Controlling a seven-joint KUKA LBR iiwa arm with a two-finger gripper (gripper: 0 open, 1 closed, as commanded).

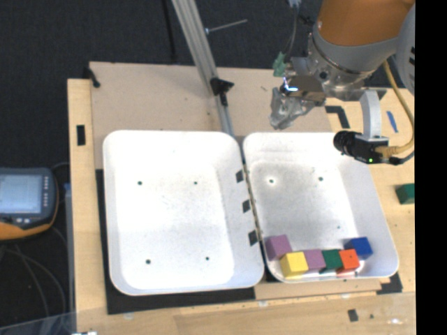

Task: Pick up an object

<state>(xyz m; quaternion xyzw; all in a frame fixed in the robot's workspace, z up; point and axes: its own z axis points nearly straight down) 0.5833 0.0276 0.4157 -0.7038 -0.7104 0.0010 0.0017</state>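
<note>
Several small blocks lie along the near edge of the right bin: a purple block, a yellow block, a second purple block, a green block, an orange block and a blue block. My gripper hangs above the far left corner of the right bin, well away from the blocks. I see nothing between its fingers.
The left bin sits beside the right one. A slanted metal rail rises behind the bins. A handheld pendant lies off the bench's left side. A small green object rests at the right edge.
</note>
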